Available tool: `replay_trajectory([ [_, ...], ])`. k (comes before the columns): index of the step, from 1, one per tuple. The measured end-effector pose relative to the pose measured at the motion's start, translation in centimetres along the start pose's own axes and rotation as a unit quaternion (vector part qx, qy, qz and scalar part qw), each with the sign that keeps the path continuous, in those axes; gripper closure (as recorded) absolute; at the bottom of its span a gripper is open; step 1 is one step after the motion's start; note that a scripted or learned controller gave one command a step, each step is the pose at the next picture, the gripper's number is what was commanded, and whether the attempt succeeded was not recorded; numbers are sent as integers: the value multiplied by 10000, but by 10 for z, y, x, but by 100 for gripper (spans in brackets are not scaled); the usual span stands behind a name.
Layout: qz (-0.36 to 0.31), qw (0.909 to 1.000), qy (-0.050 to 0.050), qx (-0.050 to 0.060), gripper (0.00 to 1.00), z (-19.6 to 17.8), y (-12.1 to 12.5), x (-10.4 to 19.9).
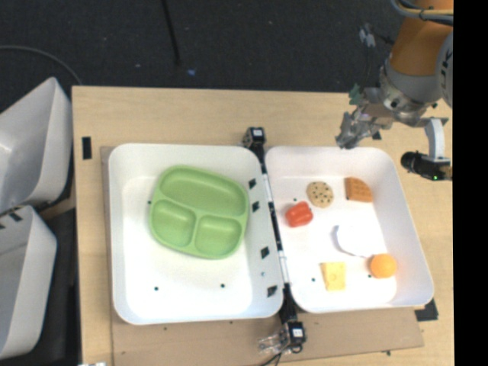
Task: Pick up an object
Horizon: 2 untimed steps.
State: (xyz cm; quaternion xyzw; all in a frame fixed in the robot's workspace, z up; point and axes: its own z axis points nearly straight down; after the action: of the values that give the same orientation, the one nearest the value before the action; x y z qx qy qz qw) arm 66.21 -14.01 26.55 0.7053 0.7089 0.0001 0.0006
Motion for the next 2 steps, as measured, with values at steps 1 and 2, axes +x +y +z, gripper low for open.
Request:
replay_trajectory([
  [1,-1,10000,5,7,100,4,-7,44],
  [2,-7,10000,7,7,100,-2,-7,94],
])
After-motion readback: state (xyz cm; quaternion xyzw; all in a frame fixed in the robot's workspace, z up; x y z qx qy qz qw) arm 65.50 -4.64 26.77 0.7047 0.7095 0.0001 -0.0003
